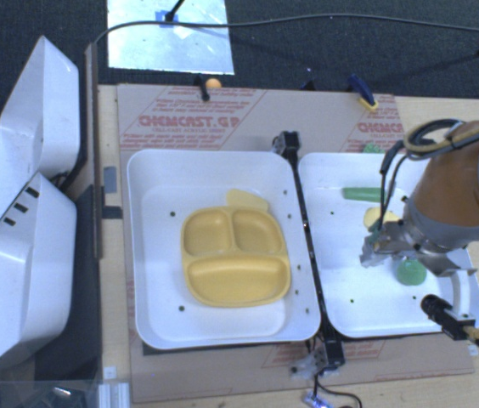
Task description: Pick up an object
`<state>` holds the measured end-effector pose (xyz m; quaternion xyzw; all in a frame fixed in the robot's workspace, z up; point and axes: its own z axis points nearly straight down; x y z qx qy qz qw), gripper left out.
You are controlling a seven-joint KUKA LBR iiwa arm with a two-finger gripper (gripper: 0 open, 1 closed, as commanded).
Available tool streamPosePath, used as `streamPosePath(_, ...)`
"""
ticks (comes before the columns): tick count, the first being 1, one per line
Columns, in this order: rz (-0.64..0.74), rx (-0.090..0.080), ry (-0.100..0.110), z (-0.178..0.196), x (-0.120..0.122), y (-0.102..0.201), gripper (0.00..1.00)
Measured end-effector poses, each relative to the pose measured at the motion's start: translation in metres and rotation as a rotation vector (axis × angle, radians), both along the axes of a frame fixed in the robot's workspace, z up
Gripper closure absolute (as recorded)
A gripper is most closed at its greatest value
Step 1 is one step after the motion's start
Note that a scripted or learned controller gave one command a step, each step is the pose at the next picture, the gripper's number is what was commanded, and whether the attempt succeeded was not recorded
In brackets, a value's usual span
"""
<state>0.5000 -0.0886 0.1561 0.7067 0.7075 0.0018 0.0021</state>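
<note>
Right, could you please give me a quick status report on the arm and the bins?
Pincer low in right bin, nothing seen held. Green round object beside it, green stick behind. Yellow tray in left bin.

Yellow plastic divided tray point(236, 257) sits in the left white bin point(159, 253); claw point(381, 250) is down by a round green thing point(410, 272) in the right white bin point(341, 304).

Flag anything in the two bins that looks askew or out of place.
The yellow divided tray in the left bin lies turned at a slant to the bin's walls, with a pale yellow piece loose at its far edge. Nothing looks spilled or broken.
</note>
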Motion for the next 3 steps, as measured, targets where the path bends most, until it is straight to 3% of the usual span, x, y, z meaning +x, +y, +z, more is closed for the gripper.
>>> streamPosePath(1, 0.000, 0.000, 0.001, 0.052, 0.001, 0.000, 1.00)
streamPosePath(3, 0.003, 0.001, 0.004, 0.075, 0.041, 0.086, 1.00)
